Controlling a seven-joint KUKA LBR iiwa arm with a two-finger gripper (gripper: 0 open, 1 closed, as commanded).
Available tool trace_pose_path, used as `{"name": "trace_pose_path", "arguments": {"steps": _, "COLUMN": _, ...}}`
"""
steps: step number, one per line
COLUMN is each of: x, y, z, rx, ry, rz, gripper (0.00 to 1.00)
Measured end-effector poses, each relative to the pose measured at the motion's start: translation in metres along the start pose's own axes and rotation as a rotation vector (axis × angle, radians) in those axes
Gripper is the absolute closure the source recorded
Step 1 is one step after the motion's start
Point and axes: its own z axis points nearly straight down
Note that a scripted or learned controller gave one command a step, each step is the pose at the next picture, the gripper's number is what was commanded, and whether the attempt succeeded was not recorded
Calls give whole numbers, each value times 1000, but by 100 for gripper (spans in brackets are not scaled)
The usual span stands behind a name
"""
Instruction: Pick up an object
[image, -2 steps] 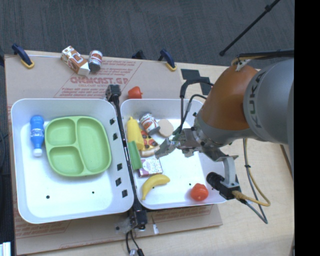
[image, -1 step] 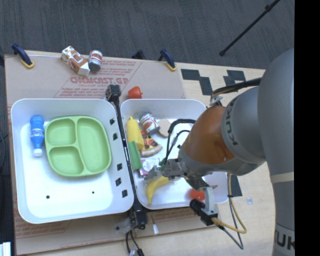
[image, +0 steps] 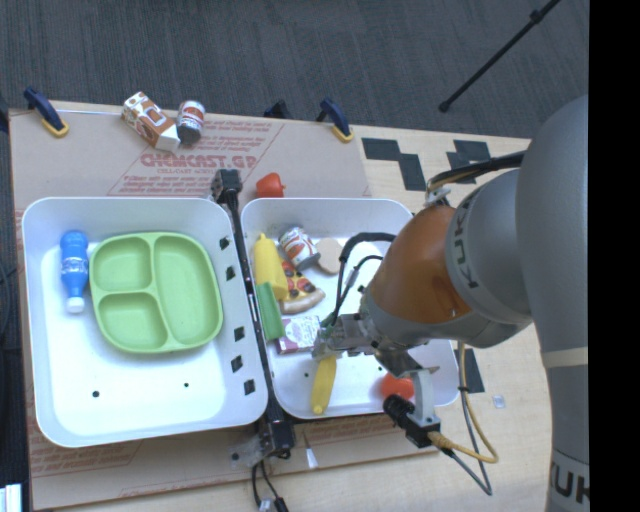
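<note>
Corn (image: 323, 385), one yellow cob, lies in the right bin (image: 400, 212) toward its 6 o'clock edge, tilted slightly off upright in the view, with the gripper (image: 338, 343) just above its upper end. Whether the jaws are spread or pressed together I cannot tell; the wrist hides them, and nothing can be seen held between them.

Two shallow white bins sit side by side on the counter (image: 500, 420). The left bin (image: 130, 415) holds two things: one green divided plate (image: 157, 291) with three compartments, lying at the bin's centre toward 12 o'clock, and one blue bottle (image: 74, 268) at 9 o'clock of the plate, just beside it.

In the right bin, besides the corn, I count one yellow banana-like piece (image: 266, 261) along the 9 o'clock wall, one green strip (image: 270, 310) below it, one small can (image: 296, 243) at 12 o'clock, one pale flat piece (image: 328, 254) just beside the can, one pizza slice (image: 301, 290) under the can, one small packet (image: 298, 333) at 9 o'clock of the gripper, and one red object (image: 396, 384) at 4 o'clock of the gripper.

Outside the bins, on the cardboard sheet (image: 200, 160) at 12 o'clock: one small carton (image: 148, 118), one can (image: 191, 119) next to it, and one red-orange piece (image: 269, 185). Three blue clamps show at the sheet's far edge.
</note>
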Motion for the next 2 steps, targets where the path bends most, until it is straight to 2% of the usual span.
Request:
{"name": "trace_pose_path", "arguments": {"steps": 1, "x": 0, "y": 2, "z": -156, "rx": -7, "ry": -2, "rz": 8, "gripper": 100}}
{"name": "trace_pose_path", "arguments": {"steps": 2, "x": -47, "y": 28, "z": -6, "rx": 1, "ry": 0, "rz": 8, "gripper": 100}}
